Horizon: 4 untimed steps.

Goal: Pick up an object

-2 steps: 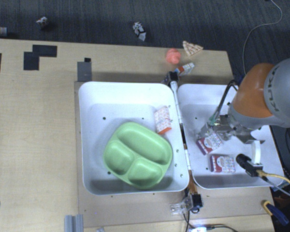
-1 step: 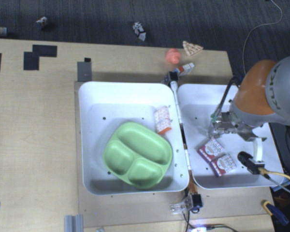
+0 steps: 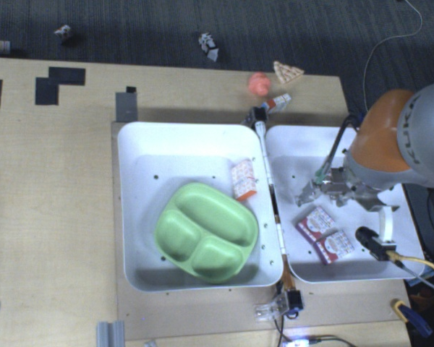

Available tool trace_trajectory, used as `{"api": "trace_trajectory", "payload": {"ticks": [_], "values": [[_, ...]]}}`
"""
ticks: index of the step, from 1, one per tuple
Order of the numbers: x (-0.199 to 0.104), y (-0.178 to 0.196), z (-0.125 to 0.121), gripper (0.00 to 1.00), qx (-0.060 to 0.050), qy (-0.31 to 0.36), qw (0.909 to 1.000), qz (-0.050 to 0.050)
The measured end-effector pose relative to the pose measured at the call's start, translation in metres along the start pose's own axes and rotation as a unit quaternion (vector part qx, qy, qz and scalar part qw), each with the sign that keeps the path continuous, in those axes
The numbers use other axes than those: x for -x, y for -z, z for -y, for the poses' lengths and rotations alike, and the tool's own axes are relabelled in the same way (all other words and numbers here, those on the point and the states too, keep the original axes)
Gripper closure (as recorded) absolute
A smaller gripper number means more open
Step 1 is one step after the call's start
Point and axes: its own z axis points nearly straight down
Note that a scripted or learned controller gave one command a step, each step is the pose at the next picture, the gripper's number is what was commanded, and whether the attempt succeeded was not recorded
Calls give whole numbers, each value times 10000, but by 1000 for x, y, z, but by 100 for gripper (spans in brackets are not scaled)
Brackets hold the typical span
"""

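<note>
1. A robot lab: a grey arm [image 3: 412, 139] with an orange band reaches over two white bins [image 3: 130, 194] on a plywood bench [image 3: 50, 215].
2. Loose cables [image 3: 390, 42] trail over dark carpet [image 3: 166, 13] at the far side.

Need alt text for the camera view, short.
A grey arm with an orange band reaches from the right into the right white bin, its tool just above a red-and-white flat packet. The left white bin holds a green divided plastic tray and a small orange-and-white packet.

Arm [image 3: 412, 139] reaches in frm right, gripper [image 3: 312, 191] pointing down-left.
</note>
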Motion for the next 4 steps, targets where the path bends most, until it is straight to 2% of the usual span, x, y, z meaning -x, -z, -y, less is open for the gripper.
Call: {"api": "trace_trajectory", "payload": {"ticks": [1,2,3,4], "values": [[10,-15,-113,0,-53,15,10000,-9],[13,49,-29,0,-52,1,10000,-4],[4,-12,12,0,-33,-4,10000,-1],[4,0,10,100,0,-1,10000,3]]}}
